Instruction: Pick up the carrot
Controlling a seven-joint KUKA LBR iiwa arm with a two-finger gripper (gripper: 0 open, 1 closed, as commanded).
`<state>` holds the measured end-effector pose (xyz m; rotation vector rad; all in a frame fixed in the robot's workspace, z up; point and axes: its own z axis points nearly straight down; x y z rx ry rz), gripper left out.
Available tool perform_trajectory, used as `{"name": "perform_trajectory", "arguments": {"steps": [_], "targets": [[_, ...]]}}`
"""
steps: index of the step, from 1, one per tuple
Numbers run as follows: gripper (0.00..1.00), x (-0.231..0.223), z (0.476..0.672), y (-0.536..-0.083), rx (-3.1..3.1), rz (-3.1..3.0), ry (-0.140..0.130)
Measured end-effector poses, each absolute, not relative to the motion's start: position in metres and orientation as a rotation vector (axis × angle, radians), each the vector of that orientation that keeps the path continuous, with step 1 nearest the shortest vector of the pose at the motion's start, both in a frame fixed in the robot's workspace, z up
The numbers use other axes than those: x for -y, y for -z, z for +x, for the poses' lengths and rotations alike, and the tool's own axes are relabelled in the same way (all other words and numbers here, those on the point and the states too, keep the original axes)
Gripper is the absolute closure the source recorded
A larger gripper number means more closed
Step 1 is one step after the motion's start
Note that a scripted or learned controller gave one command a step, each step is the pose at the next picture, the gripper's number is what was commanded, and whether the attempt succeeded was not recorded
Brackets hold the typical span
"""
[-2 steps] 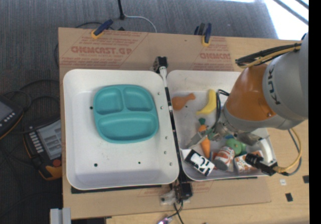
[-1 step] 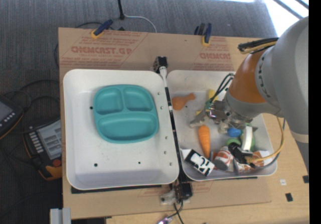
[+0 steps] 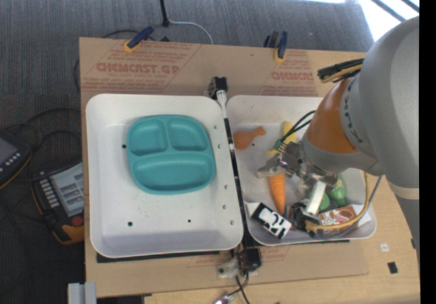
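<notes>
A: Which step is this?

B: The approach, I'd judge. The gripper is hanging low in the right bin, right of centre in the frame, with the carrot lying just beside it, tip pointing down — not gripped.

A: And the fingers?

B: I cannot tell how far they are opening.

A: Next move?

B: Probably centring over the carrot, clear of the clutter nearby — then closing.

A: Any writing?

B: The brown board under the bins is reading "CHEMCAST GP".
</notes>
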<state>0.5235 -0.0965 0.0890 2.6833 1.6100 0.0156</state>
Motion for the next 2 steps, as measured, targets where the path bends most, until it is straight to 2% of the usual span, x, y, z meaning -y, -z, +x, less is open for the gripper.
{"name": "perform_trajectory", "arguments": {"steps": [1,2], "targets": [[1.0,0.0964,0.5236,-0.0999,-1.612,2.684,-0.015],[0.0,0.0964,0.5232,-0.099,-1.613,2.684,-0.013]]}}
